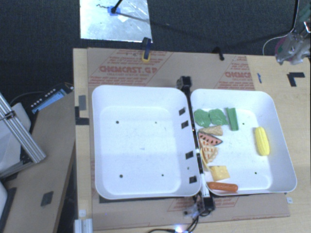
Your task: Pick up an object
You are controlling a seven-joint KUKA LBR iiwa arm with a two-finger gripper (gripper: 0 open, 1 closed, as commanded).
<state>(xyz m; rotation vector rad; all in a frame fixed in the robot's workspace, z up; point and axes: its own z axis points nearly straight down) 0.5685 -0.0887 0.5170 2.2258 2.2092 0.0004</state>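
Cardboard sheet (pixel 146 67) covers the bench under my two shallow white plastic bins. From my grey metal claw (pixel 291 50), cut off at the top right edge, I cannot tell its state. Below it, the right bin (pixel 272 110) holds one yellow corn cob (pixel 262 141), two green round pieces (pixel 210 116) and one orange carrot (pixel 223 187).

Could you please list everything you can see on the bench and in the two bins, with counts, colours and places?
left bin: 1, white, left half of the bench
right bin: 1, white, right half
round leaf pieces: 2, green, right bin, top left
green stick: 1, beside the leaves
corn cob: 1, yellow, right side of the right bin
watermelon slice: 1, red, by the divider
cracker-like pieces: about 3, tan, by the divider
carrot: 1, orange, bottom edge
foil sheet: 1, silver, on the floor
claw: 1, grey, top right, off the bins
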